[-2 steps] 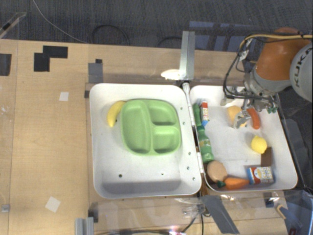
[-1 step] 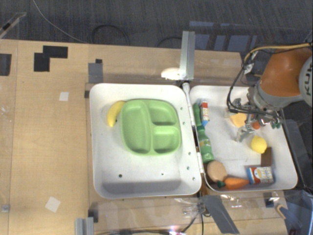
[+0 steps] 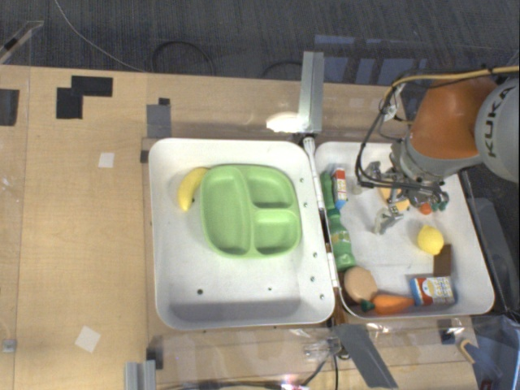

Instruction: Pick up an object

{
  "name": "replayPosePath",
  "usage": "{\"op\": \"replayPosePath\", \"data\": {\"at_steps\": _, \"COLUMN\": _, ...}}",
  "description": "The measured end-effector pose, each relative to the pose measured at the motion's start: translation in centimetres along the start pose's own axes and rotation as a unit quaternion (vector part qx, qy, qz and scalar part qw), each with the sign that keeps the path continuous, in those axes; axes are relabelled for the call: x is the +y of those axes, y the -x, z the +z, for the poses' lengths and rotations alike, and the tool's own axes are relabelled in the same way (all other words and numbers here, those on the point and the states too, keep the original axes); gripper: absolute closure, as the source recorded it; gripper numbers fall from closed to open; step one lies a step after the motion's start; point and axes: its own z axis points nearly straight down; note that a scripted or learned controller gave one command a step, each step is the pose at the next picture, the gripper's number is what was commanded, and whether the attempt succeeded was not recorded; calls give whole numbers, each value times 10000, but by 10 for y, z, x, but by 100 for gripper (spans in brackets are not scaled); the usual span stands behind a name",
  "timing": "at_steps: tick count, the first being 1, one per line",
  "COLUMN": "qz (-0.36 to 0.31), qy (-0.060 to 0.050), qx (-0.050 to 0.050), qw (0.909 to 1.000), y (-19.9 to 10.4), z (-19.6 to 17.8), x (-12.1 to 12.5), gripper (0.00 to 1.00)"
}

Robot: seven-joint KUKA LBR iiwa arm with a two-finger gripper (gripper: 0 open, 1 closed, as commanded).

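Lemon (image 3: 431, 239): 1, right bin (image 3: 479, 250) | banana (image 3: 190, 188): 1 | tray (image 3: 248, 210): 1 | jaws (image 3: 390, 215): state unclear, possibly empty

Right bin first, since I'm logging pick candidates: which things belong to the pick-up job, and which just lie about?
Job:
tool, hanging over the right bin
lemon
carrot
green bottle
small can
round bun

Lying about:
green divided tray in the left bin
banana beside the tray

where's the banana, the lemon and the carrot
banana (image 3: 190, 189), camera view, middle of its curved body beside the green tray
lemon (image 3: 430, 240), camera view, centre of its yellow skin
carrot (image 3: 393, 303), camera view, middle of its orange body
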Motion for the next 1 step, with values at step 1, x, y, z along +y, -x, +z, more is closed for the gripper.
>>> {"op": "replayPosePath", "data": {"at_steps": 1, "qz": 743, "qy": -14, "qx": -7, "qw": 9972, "y": -60, "z": -2, "x": -16, "gripper": 0}}
